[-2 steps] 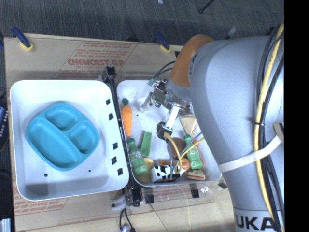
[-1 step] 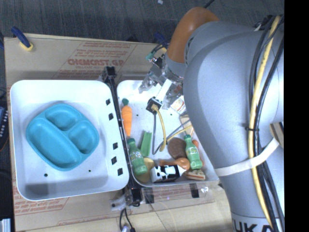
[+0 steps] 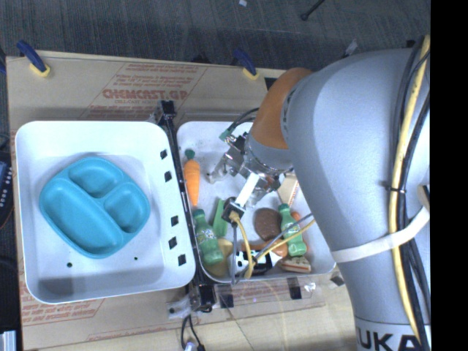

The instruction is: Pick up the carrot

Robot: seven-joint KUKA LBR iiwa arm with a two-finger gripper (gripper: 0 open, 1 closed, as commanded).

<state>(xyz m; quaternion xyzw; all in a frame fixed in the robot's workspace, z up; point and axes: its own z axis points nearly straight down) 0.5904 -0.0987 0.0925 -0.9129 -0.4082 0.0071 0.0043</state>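
Observation:
The carrot (image 3: pixel 192 183), orange with a small green top, lies along the left wall of the right bin (image 3: pixel 199 134), its top pointing toward the back. My gripper (image 3: pixel 220 169) hangs over the middle of that bin, just right of the carrot's upper end. Nothing shows as held in it. The carrot lies apart from the gripper, on the bin floor.
A blue divided plate (image 3: pixel 95 205) lies in the left bin (image 3: pixel 44 137). At the front of the right bin are a green bottle (image 3: pixel 207 241), a second green bottle (image 3: pixel 293 234), a brown round piece (image 3: pixel 267 224), a beige block (image 3: pixel 289 191) and other toy food. The arm covers the bin's right side.

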